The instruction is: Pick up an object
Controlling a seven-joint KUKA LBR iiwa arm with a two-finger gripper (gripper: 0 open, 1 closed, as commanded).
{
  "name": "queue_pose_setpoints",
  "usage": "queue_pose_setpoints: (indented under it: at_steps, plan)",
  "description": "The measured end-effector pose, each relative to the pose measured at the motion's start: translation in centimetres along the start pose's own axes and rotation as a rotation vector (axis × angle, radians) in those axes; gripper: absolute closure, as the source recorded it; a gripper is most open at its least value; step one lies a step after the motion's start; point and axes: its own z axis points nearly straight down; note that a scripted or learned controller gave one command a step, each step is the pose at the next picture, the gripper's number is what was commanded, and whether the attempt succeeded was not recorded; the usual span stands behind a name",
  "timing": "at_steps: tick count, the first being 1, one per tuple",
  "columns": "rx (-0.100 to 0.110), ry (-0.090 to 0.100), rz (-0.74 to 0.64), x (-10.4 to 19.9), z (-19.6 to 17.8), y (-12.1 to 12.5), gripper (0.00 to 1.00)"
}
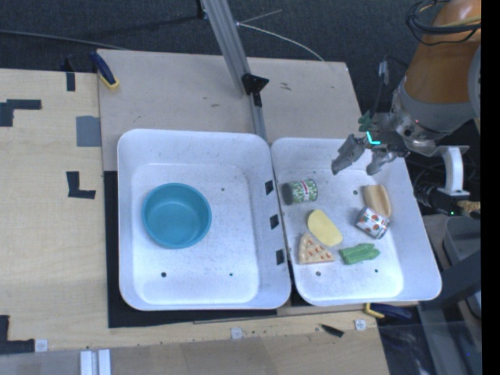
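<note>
Camera view shows the gripper (361, 161) hovering over the top of the right bin (414, 276), its two fingers (344, 158) spread apart and grasping nothing. Taking the small green can (300, 191) as landmark: the gripper hangs up and to its right, a yellow oval piece (323, 227) lies just below it, a waffle wedge (313, 251) below that, a green vegetable (359, 253) down to the right, and a bread roll (377, 198) and a red-patterned cup (372, 223) to its right. The blue bowl (176, 215) sits in the left bin (234, 151), well to its left.
</note>
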Motion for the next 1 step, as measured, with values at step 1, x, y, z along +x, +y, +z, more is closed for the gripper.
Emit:
queue_pose_setpoints:
  at_steps: [1]
  plan:
    - [-0.002, 0.000, 0.000, 0.00, -0.08, 0.04, 0.00]
